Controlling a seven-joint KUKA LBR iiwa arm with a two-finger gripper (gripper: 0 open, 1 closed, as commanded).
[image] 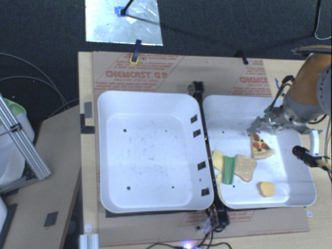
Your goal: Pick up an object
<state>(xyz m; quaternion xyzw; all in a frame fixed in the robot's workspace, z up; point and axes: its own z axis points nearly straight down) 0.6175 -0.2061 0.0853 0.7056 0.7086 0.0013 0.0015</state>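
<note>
Two white bins were seen side by side on the tabletop (171, 66); the left bin (150, 154) carried nothing to grasp, so all candidates were confined to the right bin (233, 113).

Toys were clustered toward 5–6 o'clock of the right bin: a pizza slice (261, 147), a toast piece (245, 168), a green stick (227, 170) lying against a yellow wedge (218, 160), and a small yellow chunk (267, 189) set apart near the front rim. The pile was likely loose on purpose, to give the program varied picks.

The arm (311, 87) was reached in from 3 o'clock, wrist tilted down over the right bin. The claw (264, 122) was held low near the bin floor; whether it was spread or pressed together could not be told. Nothing was seen between it.

The pizza slice lay just beside the claw, at its 6 o'clock, apparently not touched. It was judged the nearest target; a short shift toward 6 o'clock would be needed. The toast piece and green stick sat further off at 7 o'clock.
</note>
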